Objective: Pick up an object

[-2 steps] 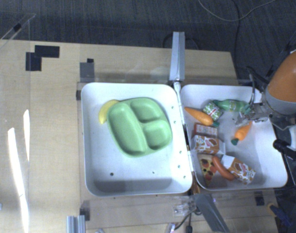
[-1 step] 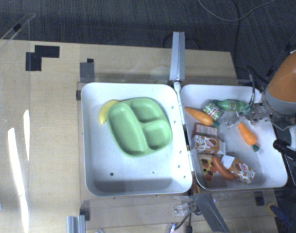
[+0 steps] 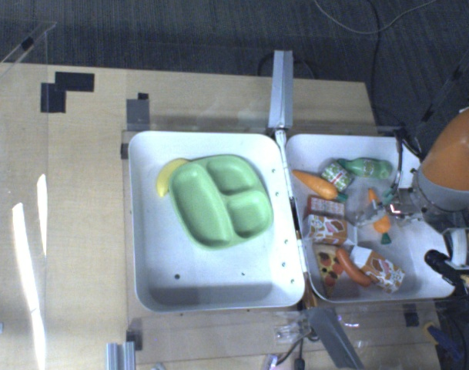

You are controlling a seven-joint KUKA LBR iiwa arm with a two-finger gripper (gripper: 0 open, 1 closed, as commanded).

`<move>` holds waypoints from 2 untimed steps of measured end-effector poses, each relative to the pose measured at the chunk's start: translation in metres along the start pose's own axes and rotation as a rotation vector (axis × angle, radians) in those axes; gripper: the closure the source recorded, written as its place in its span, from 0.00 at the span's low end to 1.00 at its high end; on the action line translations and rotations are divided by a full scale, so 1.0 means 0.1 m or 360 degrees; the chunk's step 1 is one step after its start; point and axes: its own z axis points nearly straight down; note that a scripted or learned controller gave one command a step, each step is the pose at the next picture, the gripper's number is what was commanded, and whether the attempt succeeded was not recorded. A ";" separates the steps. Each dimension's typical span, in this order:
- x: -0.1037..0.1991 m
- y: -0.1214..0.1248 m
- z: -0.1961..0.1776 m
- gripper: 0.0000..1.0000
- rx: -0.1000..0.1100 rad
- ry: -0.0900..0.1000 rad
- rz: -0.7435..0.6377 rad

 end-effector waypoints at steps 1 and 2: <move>-0.07 0.11 0.01 0.00 0.0011 0.0005 0.0095; -0.06 0.15 -0.09 1.00 0.0002 0.0007 0.0089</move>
